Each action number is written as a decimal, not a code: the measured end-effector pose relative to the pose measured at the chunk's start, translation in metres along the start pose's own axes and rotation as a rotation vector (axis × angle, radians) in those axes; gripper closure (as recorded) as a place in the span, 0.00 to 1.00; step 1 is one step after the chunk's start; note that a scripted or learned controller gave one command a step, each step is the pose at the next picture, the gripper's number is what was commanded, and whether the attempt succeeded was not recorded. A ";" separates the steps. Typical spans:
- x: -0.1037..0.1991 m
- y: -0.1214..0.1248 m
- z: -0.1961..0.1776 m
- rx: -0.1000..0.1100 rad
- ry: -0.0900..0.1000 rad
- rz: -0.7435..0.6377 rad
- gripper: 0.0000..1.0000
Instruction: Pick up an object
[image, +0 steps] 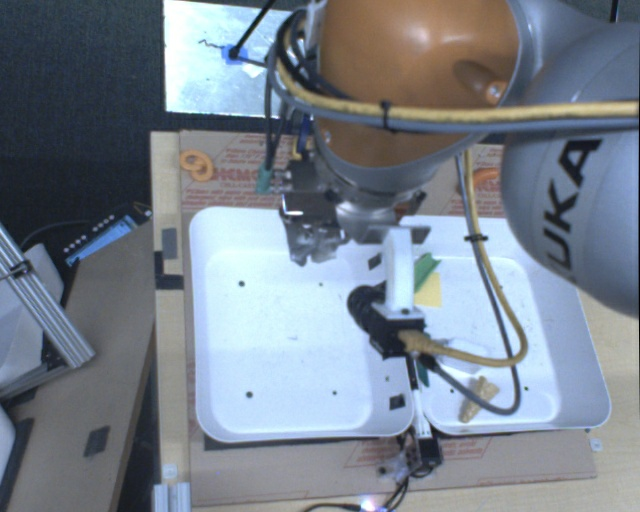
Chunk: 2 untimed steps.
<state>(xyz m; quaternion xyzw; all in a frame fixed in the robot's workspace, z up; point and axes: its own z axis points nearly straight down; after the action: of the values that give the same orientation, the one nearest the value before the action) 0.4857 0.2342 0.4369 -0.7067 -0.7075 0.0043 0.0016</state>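
Arm blocks much of the right bin

The arm runs off the top and right edges and covers the far part of the right bin. A green piece and a yellow piece are half hidden behind the white bracket; their shapes cannot be told.

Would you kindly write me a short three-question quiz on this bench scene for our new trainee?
1. True or false: the yellow piece lies in the left bin.
2. Which bin is the gripper above? A) left B) right
3. Fill in: the band on the arm is ____.

Key: 1 false, it lies in the right bin; 2 A; 3 orange.
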 end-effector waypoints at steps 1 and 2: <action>-0.017 0.000 -0.102 -0.017 0.008 0.001 1.00; 0.000 0.000 -0.021 -0.004 0.002 -0.003 1.00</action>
<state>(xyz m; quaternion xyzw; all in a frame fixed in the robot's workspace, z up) 0.4861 0.2347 0.4575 -0.7056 -0.7086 0.0023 0.0010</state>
